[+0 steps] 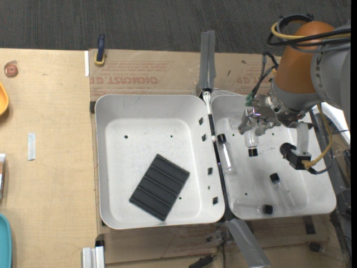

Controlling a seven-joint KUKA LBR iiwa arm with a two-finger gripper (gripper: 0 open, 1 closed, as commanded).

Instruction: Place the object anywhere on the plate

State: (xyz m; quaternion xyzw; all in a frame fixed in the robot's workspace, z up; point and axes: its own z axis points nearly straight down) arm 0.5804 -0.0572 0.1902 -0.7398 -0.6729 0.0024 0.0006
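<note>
A black ribbed plate (160, 186) lies flat and turned at an angle in the left white bin (111, 116). My gripper (252, 132) hangs over the upper left part of the right bin (318, 205). It is shut on a clear vial (252, 143), which sticks out below the fingers with its black cap end (252, 152) pointing down. The gripper and vial are well to the right of the plate, across the wall between the two bins.
More clear vials with black caps lie in the right bin: one along its left wall (222, 149), one near the middle (280, 187), one by the front edge (263, 209). A cable loop with a black connector (294, 154) hangs off the wrist.
</note>
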